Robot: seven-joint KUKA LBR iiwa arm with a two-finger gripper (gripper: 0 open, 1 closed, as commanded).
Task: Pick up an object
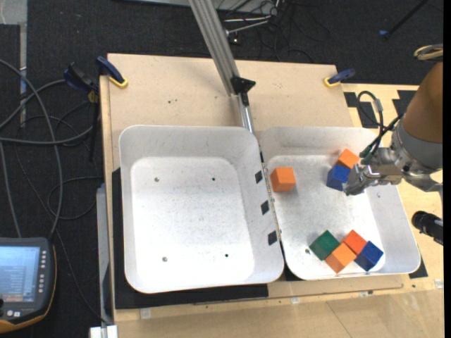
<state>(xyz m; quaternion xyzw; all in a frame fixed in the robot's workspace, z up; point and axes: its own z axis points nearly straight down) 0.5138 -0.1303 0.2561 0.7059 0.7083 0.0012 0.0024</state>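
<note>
Green cube (325,245), two orange cubes and one blue cube (368,255) cluster at right bin's (394,224) near edge. Gripper (356,182), jaw state unreadable, sits beside blue cube (337,178) near far-right corner, likely its target.

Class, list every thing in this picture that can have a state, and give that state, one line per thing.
Left bin: level on the bench.
Right bin: holds all the blocks.
Lone orange block: apart from the others.
Orange and blue blocks: touching, beside the gripper.
Cluster of four blocks: packed together near the front rim.
</note>
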